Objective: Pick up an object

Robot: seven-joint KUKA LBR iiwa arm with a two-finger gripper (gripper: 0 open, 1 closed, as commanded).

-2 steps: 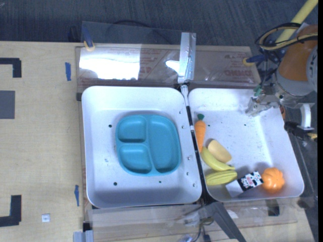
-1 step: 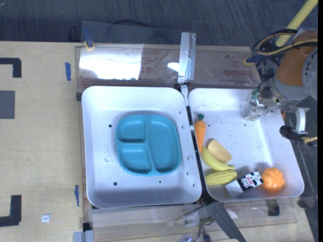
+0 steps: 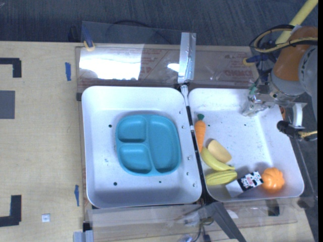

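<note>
Camera view
Bench: pale wood-grain top (image 3: 35, 150), with black corner marks and blue tape tabs toward the left.
Left bin: shallow white tray (image 3: 96, 150) with rounded corners, matte and speckled.
Plate: turquoise plastic divided plate (image 3: 149, 144), three compartments, smooth and glossy, sitting mid-bin, nothing in it.
Right bin: matching white tray (image 3: 237, 135), lightly flecked; objects cluster along its left wall and near edge.
Carrot: tapered orange carrot (image 3: 200, 134) with a green top, lying along the divider between the bins.
Banana: curved yellow banana (image 3: 213, 161), just beside the carrot's tip.
Pale piece: rounded yellowish lump (image 3: 219, 150), resting against the banana.
Corn: ribbed yellow-green cob (image 3: 221, 177), just below the banana.
Small block: black-and-white printed item (image 3: 251, 181), between the corn and the pumpkin.
Pumpkin: lobed orange pumpkin (image 3: 273, 179), near corner of the right bin.
Gripper: metallic, shiny gripper (image 3: 255, 106), at the right bin's far right part, well apart from every object.
Jaws: cannot tell how they stand; nothing seen between them.
</note>
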